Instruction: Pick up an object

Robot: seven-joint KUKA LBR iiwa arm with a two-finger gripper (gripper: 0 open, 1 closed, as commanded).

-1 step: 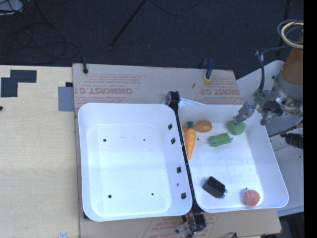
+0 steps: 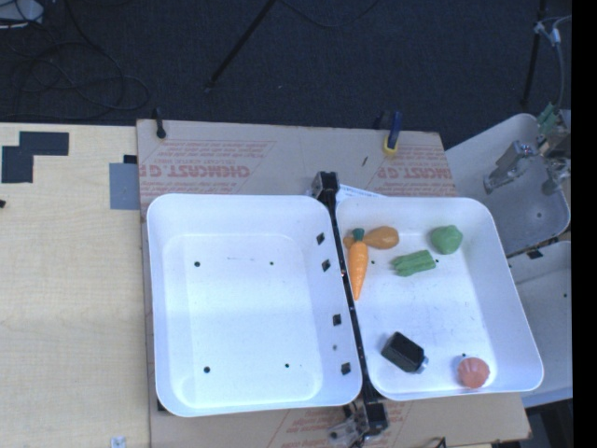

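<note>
- You have five candidate objects, all lying in the right bin [image 2: 511, 297].
- The carrot [image 2: 357, 267] lies against that bin's left wall, leafy end toward the far side, tip pointing to the near side.
- An orange oval piece [image 2: 381, 238] touches the carrot's top end, just to its right.
- A long green piece [image 2: 413, 264] lies near the middle of the bin's far half, to the right of the carrot and apart from it.
- A rounder green piece [image 2: 447, 239] sits beyond it toward the far right corner, close to the long one but not touching.
- A black block [image 2: 404, 353] rests in the near half, tilted, well apart from the vegetables.
- A pinkish-red round piece [image 2: 473, 372] sits by the near right corner, to the right of the black block.
- The left bin [image 2: 168, 250] adjoins the right one along a dark divider.
- Both bins stand on a cardboard sheet [image 2: 280, 161] on the pale wooden surface [image 2: 65, 297].
- At the right edge you see metallic parts of the hand [image 2: 541, 157], outside the bins; you cannot tell whether it is open or closed.
</note>
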